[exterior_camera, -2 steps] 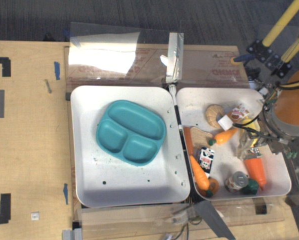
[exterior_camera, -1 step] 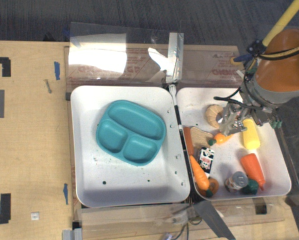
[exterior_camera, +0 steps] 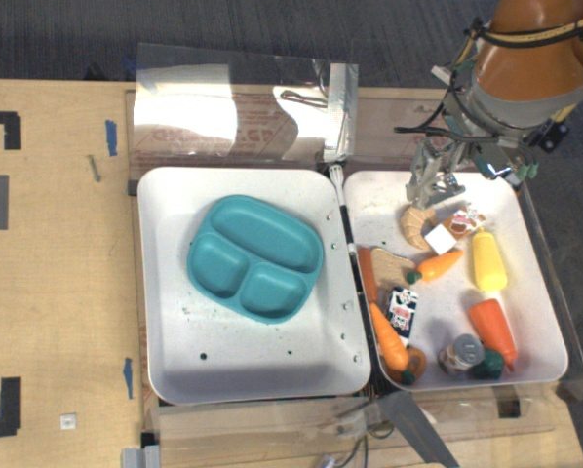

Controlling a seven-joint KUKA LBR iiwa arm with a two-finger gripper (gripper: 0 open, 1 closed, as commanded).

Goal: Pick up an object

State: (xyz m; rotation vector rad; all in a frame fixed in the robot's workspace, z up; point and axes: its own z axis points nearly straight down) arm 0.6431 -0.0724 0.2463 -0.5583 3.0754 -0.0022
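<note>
The hand [exterior_camera: 436,185], grip state hidden, hangs over the cookie [exterior_camera: 415,224] near the right bin's [exterior_camera: 543,291] far edge; crowded neighbours could spoil the grab.

Left bin [exterior_camera: 165,359]: divided tray [exterior_camera: 255,258] at centre. Right bin [exterior_camera: 545,354]: corn cob [exterior_camera: 487,261] toward right edge, can [exterior_camera: 461,353] near front edge, carrot [exterior_camera: 389,337] along left edge.
</note>
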